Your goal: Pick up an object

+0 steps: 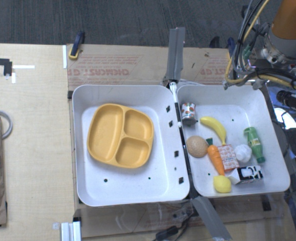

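Two shallow white plastic bins sit side by side on the desk [27, 134]. The left bin [87, 185] carries a smooth yellow plate [120, 134] with three compartments. The right bin [268, 179] holds the candidates for picking: a small metal can [188, 112] near its far left corner, a curved yellow banana [214, 128], a rounded tan egg [197, 146], an orange carrot [215, 158] lying just beside the egg, a printed red-and-white packet [228, 157], a white ball [242, 153], a green bottle [253, 143], a yellow lemon [222, 184] and a black-and-white carton [247, 174]. The arm [283, 24], grey with an orange band and trailing cables, stands above the right bin's far right corner, well apart from these things. The gripper's state cannot be told from here. Judged so, nothing is lifted yet: choosing, descending, closing and raising all remain.
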